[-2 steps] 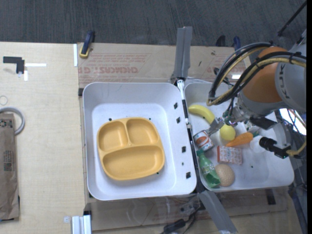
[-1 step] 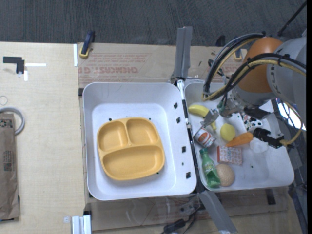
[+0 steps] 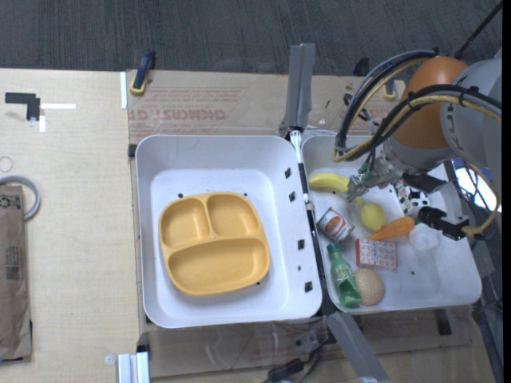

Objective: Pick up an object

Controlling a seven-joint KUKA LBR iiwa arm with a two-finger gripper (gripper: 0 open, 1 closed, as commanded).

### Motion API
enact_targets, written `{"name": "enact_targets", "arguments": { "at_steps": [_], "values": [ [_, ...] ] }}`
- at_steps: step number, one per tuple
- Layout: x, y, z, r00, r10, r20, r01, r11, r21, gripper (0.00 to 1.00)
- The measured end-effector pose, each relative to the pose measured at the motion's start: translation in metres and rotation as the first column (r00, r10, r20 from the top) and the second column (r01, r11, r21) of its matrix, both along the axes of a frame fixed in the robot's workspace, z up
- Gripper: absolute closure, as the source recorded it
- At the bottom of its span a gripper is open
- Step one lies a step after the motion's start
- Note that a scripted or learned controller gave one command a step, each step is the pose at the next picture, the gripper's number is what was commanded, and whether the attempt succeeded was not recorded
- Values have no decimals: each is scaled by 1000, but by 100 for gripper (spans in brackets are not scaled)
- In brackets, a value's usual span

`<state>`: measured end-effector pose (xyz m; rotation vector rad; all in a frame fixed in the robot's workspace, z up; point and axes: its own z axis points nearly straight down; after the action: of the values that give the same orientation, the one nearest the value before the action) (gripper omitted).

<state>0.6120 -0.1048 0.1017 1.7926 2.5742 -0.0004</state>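
Bottle [image 3: 343, 274] and egg [image 3: 368, 286] are lying nearest in the right bin [image 3: 447, 294], lemon [image 3: 372, 215] and banana [image 3: 329, 183] farther, where the gripper [image 3: 357, 185], grip state hidden, is needing a centred, vertical descent on one.

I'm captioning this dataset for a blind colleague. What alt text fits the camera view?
A grey robot arm reaches from the right, its gripper low over the right bin beside a banana and lemon, with a carrot, can and green bottle nearby. The left bin holds a yellow divided plate.
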Motion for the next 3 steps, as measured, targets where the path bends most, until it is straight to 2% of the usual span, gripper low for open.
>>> {"name": "enact_targets", "arguments": {
  "at_steps": [1, 2, 3],
  "values": [
    [47, 77, 90, 998, -57, -3, 57, 998, 1, 100],
    [48, 76, 99, 998, -55, -2, 55, 998, -3, 100],
    [-8, 101, 89, 999, 42, -5, -42, 999, 1, 100]
  ]
}}
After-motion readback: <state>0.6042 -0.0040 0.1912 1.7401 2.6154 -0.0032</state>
